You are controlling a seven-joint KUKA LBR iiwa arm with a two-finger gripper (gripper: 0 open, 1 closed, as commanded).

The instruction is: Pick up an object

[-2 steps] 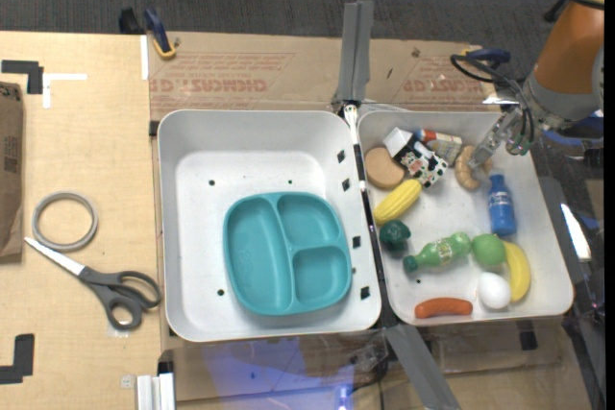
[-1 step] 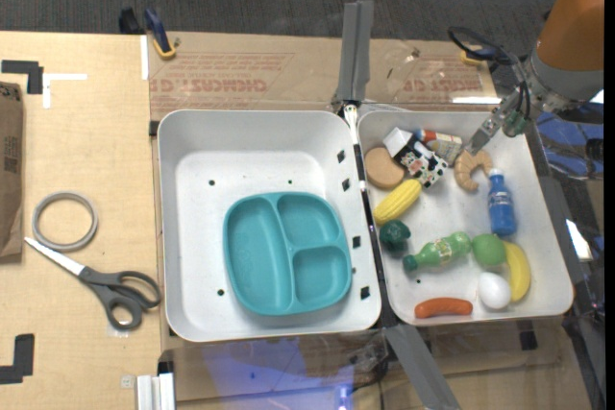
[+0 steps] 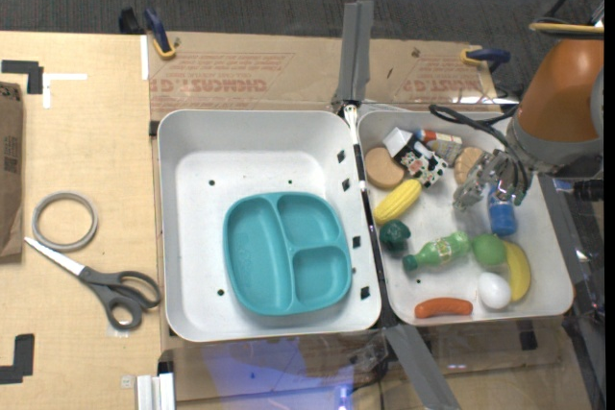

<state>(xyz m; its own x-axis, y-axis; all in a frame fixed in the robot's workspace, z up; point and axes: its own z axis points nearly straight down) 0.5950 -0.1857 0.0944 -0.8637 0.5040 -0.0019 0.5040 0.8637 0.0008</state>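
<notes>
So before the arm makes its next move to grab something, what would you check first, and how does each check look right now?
1. Gripper is over the right bin: ok.
2. A target sits close by: ok, the blue object lies just beneath it.
3. Nothing is held already: cannot tell, the view is too cluttered there.
4. Room around the target: not ok, the banana and green bottle crowd it.
5. Cables are clear of the toys: cannot tell.
6. Left bin is free for a drop: not ok, the teal tray takes up its middle.
</notes>
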